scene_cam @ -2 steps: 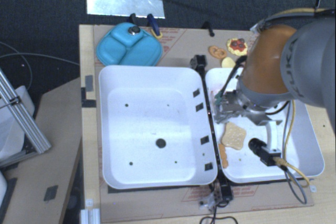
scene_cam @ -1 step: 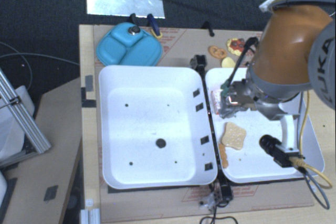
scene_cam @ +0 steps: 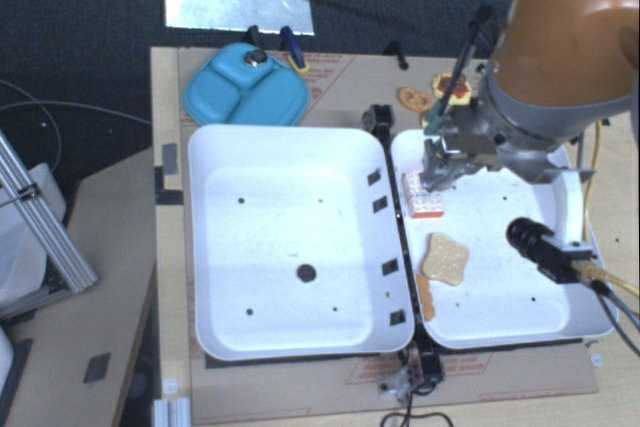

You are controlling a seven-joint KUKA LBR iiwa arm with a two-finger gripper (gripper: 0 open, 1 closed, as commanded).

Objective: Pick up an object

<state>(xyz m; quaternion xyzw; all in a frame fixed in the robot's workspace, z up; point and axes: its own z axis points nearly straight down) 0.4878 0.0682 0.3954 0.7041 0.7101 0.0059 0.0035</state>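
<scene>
— Where's the gripper (scene_cam: 437, 177)?

— Low in the right bin (scene_cam: 520, 315), its tip just over a small red-and-white packet (scene_cam: 422, 196) by the divider. Whether it pinches anything, I cannot tell.

— Anything else in there?

— 1 toast-shaped piece (scene_cam: 445, 260) nearer the front. Behind the left bin (scene_cam: 290, 245) sits a blue tray (scene_cam: 246, 87).

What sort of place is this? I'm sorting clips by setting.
Probably a robotics lab test bench: a grey and orange robot arm reaches over two shallow white bins, the right one holding a toy toast slice and a small red-and-white packet, with loose cables nearby.
</scene>
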